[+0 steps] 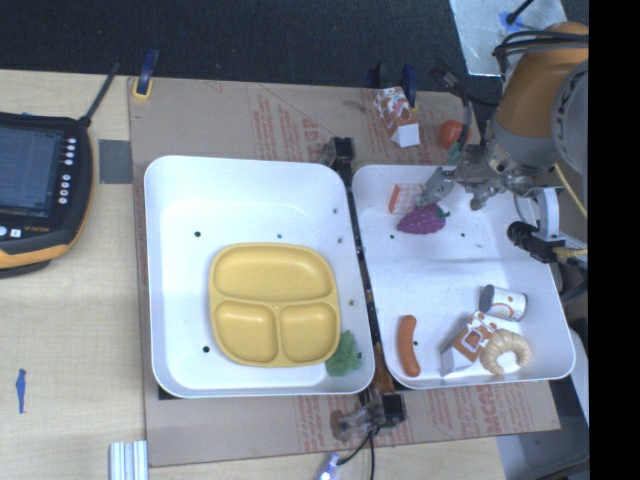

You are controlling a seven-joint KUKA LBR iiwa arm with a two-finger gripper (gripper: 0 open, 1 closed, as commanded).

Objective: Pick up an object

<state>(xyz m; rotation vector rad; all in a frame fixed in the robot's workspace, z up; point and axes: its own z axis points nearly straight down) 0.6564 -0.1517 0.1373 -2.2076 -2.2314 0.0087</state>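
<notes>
One purple grape bunch [421,220] lies long axis left-right beneath the jaws, whose state I cannot tell.

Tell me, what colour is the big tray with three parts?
The divided tray is pale yellow, seen plainly in the camera view.

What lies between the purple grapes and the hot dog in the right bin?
In the camera view, the stretch of white floor in the right bin between the purple grapes and the hot dog is bare, apart from a small dark dot.
</notes>
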